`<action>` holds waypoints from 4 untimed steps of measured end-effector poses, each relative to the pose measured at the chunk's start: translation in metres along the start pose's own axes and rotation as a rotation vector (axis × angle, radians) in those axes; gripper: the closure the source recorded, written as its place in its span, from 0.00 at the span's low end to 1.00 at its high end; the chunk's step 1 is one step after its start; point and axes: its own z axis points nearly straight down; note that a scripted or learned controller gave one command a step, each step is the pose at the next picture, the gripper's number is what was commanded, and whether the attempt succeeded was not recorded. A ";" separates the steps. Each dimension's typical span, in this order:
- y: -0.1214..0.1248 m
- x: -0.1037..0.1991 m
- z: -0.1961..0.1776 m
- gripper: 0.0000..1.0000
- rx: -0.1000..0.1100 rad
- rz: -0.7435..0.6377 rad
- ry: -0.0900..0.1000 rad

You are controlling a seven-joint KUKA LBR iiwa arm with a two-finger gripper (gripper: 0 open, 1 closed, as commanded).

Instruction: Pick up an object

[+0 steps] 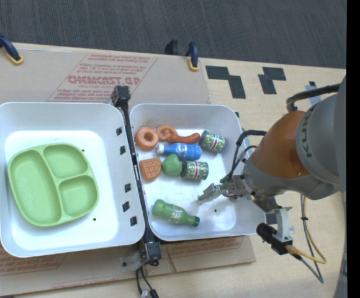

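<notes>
My gripper hangs low in the right bin, over bare floor near its right side. It sits just below a green-labelled can and up-right of a green bottle lying on its side. Nothing shows in its grasp. Further up the bin lie a blue bottle, a second green can, a green pear-like fruit, a brown donut, an orange ring, a red sausage and a waffle cookie.
The left bin holds a green divided plate. A black hinge strip runs between the bins. The arm's orange band and grey body hang over the right bin's right wall. Cables trail at the lower right.
</notes>
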 end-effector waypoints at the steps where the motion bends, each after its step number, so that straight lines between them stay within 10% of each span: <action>1: 0.001 0.000 -0.010 1.00 0.000 -0.006 -0.002; 2: 0.002 0.040 -0.148 1.00 -0.007 -0.001 -0.003; 3: 0.066 0.009 -0.153 1.00 -0.003 0.000 -0.002; 4: 0.066 0.009 -0.153 0.00 -0.003 -0.001 -0.002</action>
